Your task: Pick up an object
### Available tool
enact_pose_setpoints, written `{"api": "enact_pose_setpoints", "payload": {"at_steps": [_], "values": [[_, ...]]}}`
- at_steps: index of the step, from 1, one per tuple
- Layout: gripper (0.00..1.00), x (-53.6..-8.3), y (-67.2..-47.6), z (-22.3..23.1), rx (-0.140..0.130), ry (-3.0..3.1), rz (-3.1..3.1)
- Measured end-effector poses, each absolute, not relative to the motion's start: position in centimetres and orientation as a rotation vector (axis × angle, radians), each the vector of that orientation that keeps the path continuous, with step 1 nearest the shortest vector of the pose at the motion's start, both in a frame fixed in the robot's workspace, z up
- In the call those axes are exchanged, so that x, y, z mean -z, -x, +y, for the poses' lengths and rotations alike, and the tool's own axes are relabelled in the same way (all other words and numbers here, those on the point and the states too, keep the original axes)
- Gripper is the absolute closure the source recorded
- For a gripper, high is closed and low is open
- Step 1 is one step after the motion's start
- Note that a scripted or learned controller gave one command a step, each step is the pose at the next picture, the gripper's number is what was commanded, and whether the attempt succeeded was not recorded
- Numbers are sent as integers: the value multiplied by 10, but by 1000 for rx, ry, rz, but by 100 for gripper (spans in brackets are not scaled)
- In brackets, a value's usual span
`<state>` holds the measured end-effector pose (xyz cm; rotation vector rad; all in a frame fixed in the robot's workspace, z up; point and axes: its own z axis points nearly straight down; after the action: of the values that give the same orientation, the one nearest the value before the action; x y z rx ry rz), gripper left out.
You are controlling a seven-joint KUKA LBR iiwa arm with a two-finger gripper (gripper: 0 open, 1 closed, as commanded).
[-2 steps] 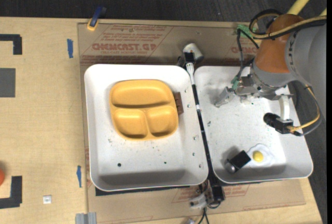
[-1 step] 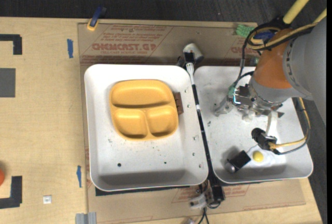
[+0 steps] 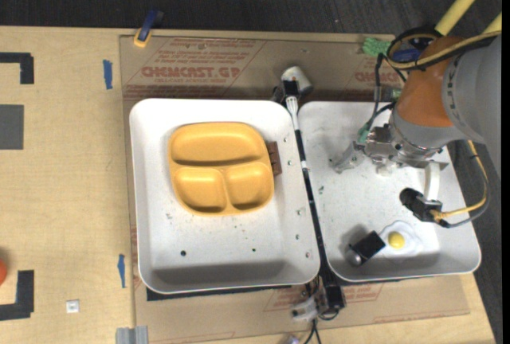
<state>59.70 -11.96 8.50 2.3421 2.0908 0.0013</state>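
The right bin holds a toy fried egg, white with a yellow yolk, near its front edge. A small black block lies just left of the egg. My gripper hangs over the upper middle of the right bin, below the arm's orange band. It is well behind the egg and the block, and nothing shows in its grasp. In the left bin lies a yellow sectioned plate, with a small brown object partly hidden at its right edge.
A black-tipped yellow cable loops off the arm over the right bin's right side. The ridge between the two bins runs front to back. A white and black fitting sits behind the bins. Cardboard underlies both bins.
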Motion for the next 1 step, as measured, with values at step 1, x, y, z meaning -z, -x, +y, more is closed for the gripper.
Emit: {"api": "enact_pose_setpoints", "payload": {"at_steps": [1], "values": [[0, -85, -635, -136, -1, -2152, 2285]]}}
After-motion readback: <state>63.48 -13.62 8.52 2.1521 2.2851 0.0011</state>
